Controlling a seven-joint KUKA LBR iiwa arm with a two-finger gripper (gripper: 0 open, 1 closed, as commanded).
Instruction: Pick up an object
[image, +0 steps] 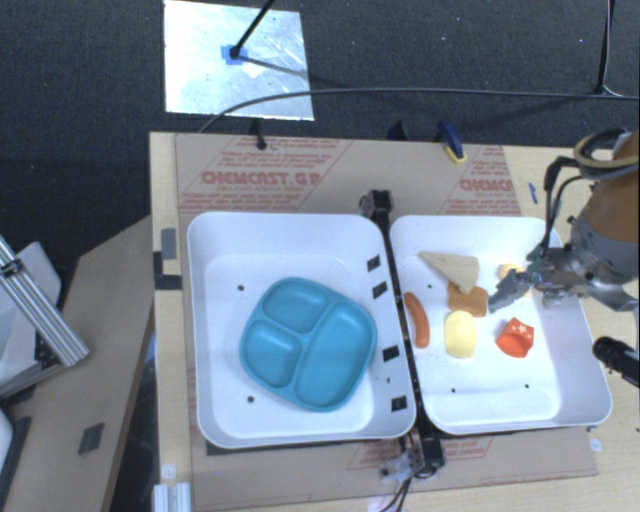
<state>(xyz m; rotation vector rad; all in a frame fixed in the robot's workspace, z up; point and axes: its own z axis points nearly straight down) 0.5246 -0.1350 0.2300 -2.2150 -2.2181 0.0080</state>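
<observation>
Several toy foods lie in the right bin (560, 400): a tan wedge (452, 267), a brown piece (467, 300), an orange sausage (416, 318), a pale yellow lump (460, 335) and a red piece (514, 338). A small yellow bit (507, 270) sits by the gripper. My gripper (508, 287) hangs low over the bin's right half, just right of the brown piece and above the red piece. Nothing is visibly held in it.
The left bin (215, 300) holds a blue divided plate (308, 343). A black divider (392, 320) with clips runs between the bins. The grey arm (600, 260) with cables enters from the right, over the right bin's far edge.
</observation>
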